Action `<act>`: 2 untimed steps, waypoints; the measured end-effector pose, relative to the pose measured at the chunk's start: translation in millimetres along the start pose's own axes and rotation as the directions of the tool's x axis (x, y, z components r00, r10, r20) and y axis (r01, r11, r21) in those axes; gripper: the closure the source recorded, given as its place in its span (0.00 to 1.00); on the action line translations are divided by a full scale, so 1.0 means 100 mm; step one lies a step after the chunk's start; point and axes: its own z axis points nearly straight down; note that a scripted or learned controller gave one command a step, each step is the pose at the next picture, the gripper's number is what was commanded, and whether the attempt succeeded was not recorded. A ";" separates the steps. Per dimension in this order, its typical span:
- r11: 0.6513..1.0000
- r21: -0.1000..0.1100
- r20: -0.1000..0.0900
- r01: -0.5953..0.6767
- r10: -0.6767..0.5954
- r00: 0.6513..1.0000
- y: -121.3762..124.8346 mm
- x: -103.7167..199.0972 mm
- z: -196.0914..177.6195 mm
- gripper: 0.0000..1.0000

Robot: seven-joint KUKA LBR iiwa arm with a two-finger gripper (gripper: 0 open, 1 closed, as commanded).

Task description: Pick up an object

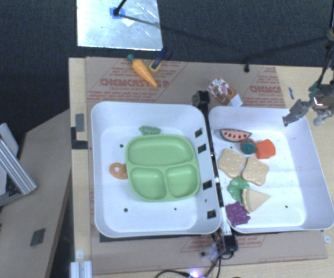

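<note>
A: Where does the gripper (304, 112) sit, and how wide are its fingers?
B: It hangs at the far right edge of the right bin (315, 172), over the rim. Whether it is open or closed cannot be told from this slant, and nothing shows between its tips.
A: And the objects to pick?
B: They cluster in the right bin's left half: a watermelon slice (236, 135), an orange block (265, 149) touching a small teal piece (248, 147), two crackers (242, 167), a green leafy toy (236, 186), a pale wedge (255, 200) and a purple bunch (236, 214). All lie well apart from the gripper.
A: Any writing?
B: The cardboard sheet (178, 77) under the bins carries red print reading CHEMCAST. A toy carrot (143, 72) lies on it.
A: The left bin?
B: The left bin (106, 155) holds a green divided plate (161, 168) and a small pretzel (119, 171) just beside it
</note>
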 end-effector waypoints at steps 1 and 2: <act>1.000 -0.011 0.002 0.003 -0.003 1.000 0.02 0.01 -0.07 0.00; 1.000 -0.008 0.001 0.001 -0.001 1.000 -0.07 0.02 0.43 0.00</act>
